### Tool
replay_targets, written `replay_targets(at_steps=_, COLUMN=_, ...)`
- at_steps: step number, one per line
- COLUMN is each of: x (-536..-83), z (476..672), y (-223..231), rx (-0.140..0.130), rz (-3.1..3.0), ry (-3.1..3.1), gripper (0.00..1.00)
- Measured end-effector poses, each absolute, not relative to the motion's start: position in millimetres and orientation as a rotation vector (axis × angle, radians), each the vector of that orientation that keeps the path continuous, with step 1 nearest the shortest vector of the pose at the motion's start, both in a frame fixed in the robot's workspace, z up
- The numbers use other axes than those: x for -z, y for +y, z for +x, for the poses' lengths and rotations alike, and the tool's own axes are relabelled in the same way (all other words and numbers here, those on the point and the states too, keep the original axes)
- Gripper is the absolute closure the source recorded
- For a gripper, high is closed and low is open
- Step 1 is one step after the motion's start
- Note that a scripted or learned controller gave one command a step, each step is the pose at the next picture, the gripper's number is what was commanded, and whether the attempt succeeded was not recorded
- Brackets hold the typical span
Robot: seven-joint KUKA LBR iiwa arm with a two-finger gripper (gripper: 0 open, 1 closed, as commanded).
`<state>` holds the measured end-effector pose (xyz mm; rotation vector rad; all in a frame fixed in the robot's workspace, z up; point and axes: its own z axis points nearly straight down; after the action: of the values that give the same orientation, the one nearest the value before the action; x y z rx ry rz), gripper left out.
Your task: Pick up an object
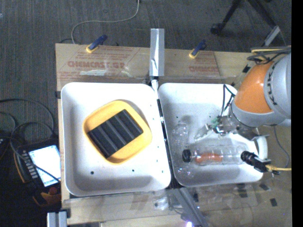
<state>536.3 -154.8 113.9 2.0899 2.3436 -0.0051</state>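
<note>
Two shallow white bins sit side by side on the bench, the left bin (pixel 71 141) touching the right bin (pixel 189 91) along the middle. A brown printed board (pixel 109 65) covers the bench's far edge, held by two blue-and-yellow clamps (pixel 96 43) (pixel 198 48). A metal post (pixel 156 51) stands between them. Off the bench's left edge, a lit handheld screen (pixel 40 162) lies on the grey carpet (pixel 28 41). A thin white cable (pixel 118 20) and a chair base (pixel 241 4) lie beyond the far edge.

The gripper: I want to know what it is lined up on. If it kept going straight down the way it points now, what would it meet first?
Most likely the clear plastic bottle lying on its side in the right bin, though depth is hard to judge from above.
</note>
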Motion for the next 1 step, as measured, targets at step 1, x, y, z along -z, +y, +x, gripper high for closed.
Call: replay_targets(at_steps=1, x=-90.4, z=607.9, y=-187.7, rx=-0.007, rz=2.296, ry=2.129, gripper=0.0)
